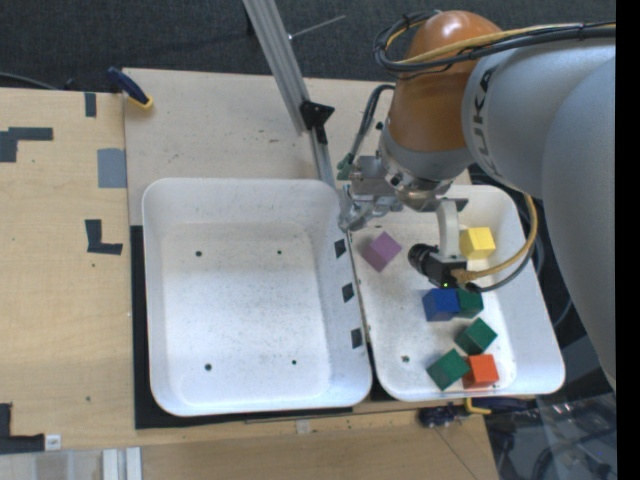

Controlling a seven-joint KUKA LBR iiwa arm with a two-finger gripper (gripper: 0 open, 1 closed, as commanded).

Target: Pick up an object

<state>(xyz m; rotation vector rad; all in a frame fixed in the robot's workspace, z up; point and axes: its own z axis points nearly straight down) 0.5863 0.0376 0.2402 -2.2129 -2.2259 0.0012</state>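
Observation:
The right bin (530, 368) holds several small blocks. A purple block (380, 251) lies near its left wall, and a yellow block (480, 240) sits toward the right. Further forward are a blue block (438, 304) with a green block (469, 301) touching it, another green block (478, 335), a third green block (448, 369) and an orange block (483, 370). My gripper (353, 215) hangs over the back left corner of the right bin, just up and left of the purple block, close to the wall between the bins. I see no block in it.
The left bin (160, 268) stands beside the right one, and their walls meet at the divider (350, 298). A slanted metal rod (285, 58) crosses the back of the bench. The arm's grey body (560, 138) covers the right side.

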